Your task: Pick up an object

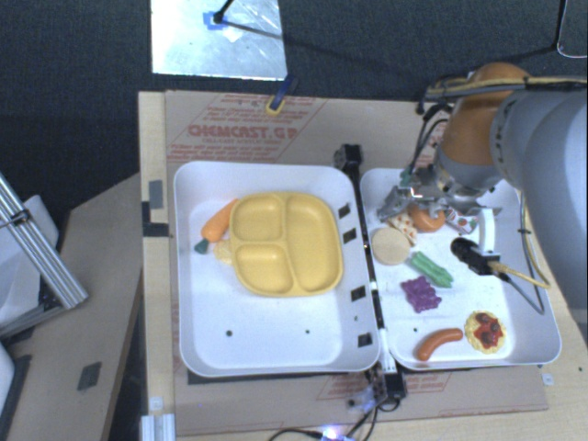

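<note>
Here: cardboard bench | dark carpet | foil sheet

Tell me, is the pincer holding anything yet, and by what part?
Cannot be told: the pincer is low in the right bin over an orange item, its tips hidden.

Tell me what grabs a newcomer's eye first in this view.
The yellow divided plate in the left bin stands out most, with a toy carrot against its left edge. Next comes the grey and orange arm reaching over the far end of the right bin, its gripper low among toy foods: a sausage, purple grapes and a small pizza.
</note>
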